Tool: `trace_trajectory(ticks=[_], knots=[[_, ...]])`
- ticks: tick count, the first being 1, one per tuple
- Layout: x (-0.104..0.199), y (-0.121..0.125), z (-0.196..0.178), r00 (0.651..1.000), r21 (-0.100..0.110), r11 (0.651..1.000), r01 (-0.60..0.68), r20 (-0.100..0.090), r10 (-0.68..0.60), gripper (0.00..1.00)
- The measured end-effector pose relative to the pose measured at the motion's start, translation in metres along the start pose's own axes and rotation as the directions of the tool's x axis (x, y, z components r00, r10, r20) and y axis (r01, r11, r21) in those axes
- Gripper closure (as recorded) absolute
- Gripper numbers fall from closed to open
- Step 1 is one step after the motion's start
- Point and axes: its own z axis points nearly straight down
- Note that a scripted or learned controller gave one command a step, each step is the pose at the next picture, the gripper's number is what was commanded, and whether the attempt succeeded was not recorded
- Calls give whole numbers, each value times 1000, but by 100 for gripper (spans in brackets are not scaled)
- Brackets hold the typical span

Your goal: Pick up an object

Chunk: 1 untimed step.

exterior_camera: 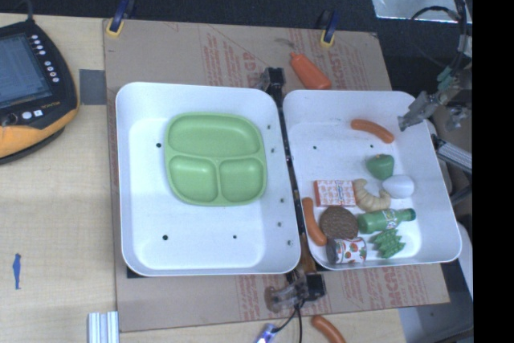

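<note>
Taking the divided plate [215,157] as the landmark: it lies in the left bin [140,245]. To its right, the right bin [321,112] holds a sausage [372,129], a bottle [385,218] and a can [346,251]. Far left of it rests the control pendant [28,88].

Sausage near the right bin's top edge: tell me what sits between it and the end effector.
Nothing visible does. The end effector sits at the right bin's upper right rim, and only bare white floor separates it from the sausage.

Bright, even overhead light, mild glare on the left bin [144,197], perhaps slightly soft focus.
</note>
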Motion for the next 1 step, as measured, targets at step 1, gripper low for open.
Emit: trace_trajectory(ticks=[1], knots=[[-15,23,120,1000,4,1000,0,0,0,0]])
